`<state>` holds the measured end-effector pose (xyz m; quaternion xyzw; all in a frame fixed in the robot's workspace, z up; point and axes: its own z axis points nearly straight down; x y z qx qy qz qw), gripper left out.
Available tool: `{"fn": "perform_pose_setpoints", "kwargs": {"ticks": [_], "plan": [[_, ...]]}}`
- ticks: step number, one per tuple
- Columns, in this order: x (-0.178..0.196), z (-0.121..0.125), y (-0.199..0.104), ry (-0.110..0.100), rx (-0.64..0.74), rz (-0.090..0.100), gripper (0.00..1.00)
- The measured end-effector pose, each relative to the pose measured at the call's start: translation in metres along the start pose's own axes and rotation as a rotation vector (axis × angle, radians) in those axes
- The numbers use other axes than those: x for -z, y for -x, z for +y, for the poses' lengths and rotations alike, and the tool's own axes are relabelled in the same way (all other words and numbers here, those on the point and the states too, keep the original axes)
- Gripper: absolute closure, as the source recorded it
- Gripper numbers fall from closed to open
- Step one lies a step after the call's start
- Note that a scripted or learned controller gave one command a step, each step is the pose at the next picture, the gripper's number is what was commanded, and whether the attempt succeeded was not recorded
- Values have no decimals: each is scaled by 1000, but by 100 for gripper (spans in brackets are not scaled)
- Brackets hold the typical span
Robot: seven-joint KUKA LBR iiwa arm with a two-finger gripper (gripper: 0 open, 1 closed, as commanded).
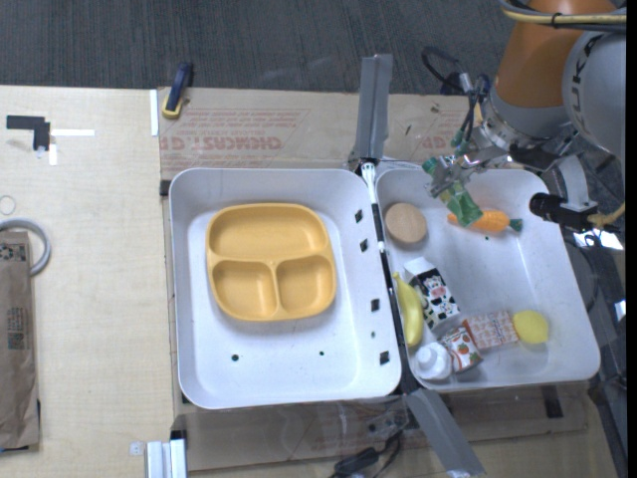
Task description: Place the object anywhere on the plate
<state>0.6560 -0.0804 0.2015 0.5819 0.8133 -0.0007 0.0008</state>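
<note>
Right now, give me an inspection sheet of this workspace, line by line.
Surface: two white bins side by side on a wooden bench.
Job's things: yellow divided plate in the left bin, nothing on it.
Clutter: right bin holds carrot, tan disc, banana, milk carton, lemon.
Gripper: gripper over the right bin's far edge, near the carrot.
Cables: black cable behind the arm.
Surroundings: brown bag at left.

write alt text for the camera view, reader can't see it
A gripper hangs over the right bin, just above a toy carrot. That bin also holds a banana, cartons and a lemon; the left bin holds a yellow plate.
</note>
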Motion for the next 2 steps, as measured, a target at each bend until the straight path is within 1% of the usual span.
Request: {"fn": "perform_pose_setpoints", "kwargs": {"ticks": [1,2], "plan": [[-10,12,-74,0,292,1,100],[-10,6,-130,0,298,1,100]]}}
